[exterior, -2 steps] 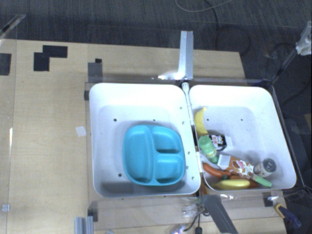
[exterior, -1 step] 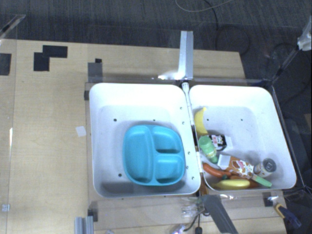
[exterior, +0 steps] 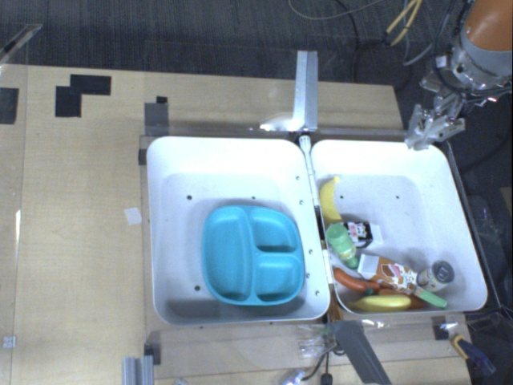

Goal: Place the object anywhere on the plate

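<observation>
Hanging over the back right corner of the right bin [exterior: 449,167], the gripper [exterior: 425,131] sits above the rim, well apart from the clutter; whether its fingers are open or closed cannot be told. The objects crowd the right bin's left wall and front edge: a yellow banana [exterior: 329,199], a green item [exterior: 343,243], an orange carrot-like piece [exterior: 350,280], a second yellow piece [exterior: 383,301] and a small can [exterior: 441,273]. The bin's back half lies bare. In the left bin [exterior: 176,183] the blue plate [exterior: 252,255] rests toward the front, with white floor around it on the wooden worktop [exterior: 72,239].
</observation>
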Controlling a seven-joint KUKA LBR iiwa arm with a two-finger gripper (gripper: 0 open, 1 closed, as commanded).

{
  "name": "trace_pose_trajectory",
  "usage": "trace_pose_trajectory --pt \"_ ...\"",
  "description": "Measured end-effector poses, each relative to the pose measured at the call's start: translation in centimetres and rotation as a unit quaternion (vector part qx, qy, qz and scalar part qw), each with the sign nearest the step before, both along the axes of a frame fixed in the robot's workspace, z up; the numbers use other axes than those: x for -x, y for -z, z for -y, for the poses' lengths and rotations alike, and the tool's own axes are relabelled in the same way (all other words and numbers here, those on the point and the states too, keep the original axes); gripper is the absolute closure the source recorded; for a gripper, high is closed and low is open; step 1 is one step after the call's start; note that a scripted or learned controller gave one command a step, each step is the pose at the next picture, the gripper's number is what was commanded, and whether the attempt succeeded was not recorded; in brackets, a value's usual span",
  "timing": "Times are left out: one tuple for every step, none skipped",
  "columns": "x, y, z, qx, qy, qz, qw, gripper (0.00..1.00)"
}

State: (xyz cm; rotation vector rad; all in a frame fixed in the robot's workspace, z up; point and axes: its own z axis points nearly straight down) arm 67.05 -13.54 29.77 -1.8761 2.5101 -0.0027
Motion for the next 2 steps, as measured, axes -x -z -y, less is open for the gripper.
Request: trace_pose_trajectory --pt "0.0 -9.9 -8.7 0.0011 -0.157 0.004 0.9877 1.0" --pt "2.9 11.3 -8.9 0.001 -0.138 -0.001 0.9904 1.0"
